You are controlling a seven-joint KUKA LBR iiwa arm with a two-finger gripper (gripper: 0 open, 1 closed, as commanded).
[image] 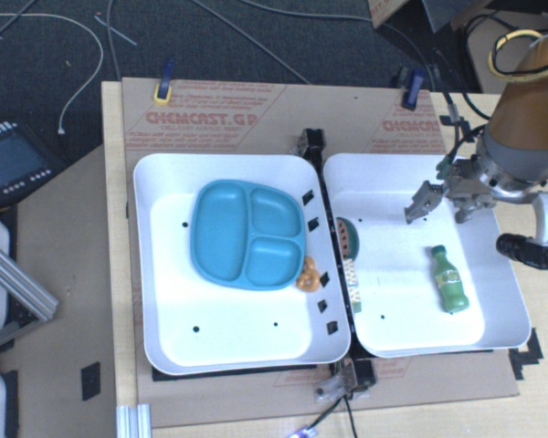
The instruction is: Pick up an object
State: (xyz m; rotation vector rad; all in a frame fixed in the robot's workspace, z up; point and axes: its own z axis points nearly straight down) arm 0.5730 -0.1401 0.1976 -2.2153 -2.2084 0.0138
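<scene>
- Toward the bottom of the frame, the right bin [493,331] holds a green bottle [448,280] lying flat on its floor at lower right, cap toward the top of the frame, nothing touching it.
- Beside the divider between the bins, a round green-and-red item [346,237] sits at the right bin's left edge, with a narrow patterned strip [352,281] just below it; I can't tell what either is.
- In the left bin [164,318], a blue sectioned plate [247,234] lies flat at mid-frame, and a small orange-brown object [307,276] touches its lower-right corner.
- Higher up on the right, the jaws [443,202] hang above the right bin's upper part, spread wide with nothing between them, well apart from the bottle and up-frame of it.
- The arm [522,117] comes in from the upper right.
- Furthest off, the bench [256,108] shows printed cardboard under both bins, and cables [91,26] trail over dark floor at upper left.
</scene>
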